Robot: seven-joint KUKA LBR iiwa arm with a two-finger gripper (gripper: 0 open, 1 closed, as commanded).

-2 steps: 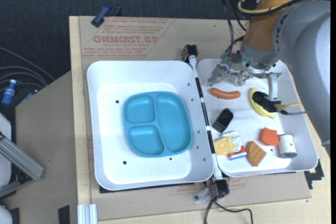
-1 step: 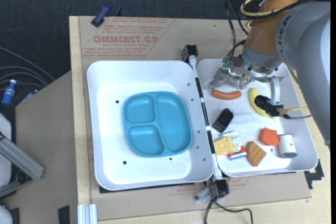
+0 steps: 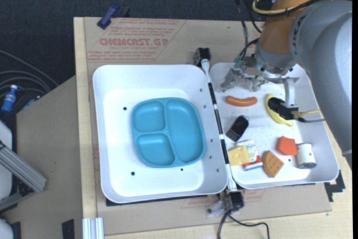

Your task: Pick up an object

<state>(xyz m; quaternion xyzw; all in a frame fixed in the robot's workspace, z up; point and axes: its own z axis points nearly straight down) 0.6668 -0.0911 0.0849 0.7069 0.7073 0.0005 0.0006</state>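
My gripper (image 3: 242, 84) hangs over the far end of the right bin (image 3: 321, 173), below the orange-banded wrist. Its fingers stand open with nothing between them. Just in front of it lies a reddish sausage (image 3: 241, 101). A yellow banana (image 3: 277, 109) lies to the sausage's right, partly under the arm. Nearer the front are a black block (image 3: 239, 127), a yellow cheese wedge (image 3: 241, 153), a brown cracker (image 3: 273, 163), an orange piece (image 3: 287, 145) and a small white can (image 3: 305, 155).
The left bin (image 3: 112, 78) holds a blue divided plate (image 3: 167, 131). A ridge with black clips joins the two bins. The grey arm covers the right bin's far right corner. Cables lie left of the bench.
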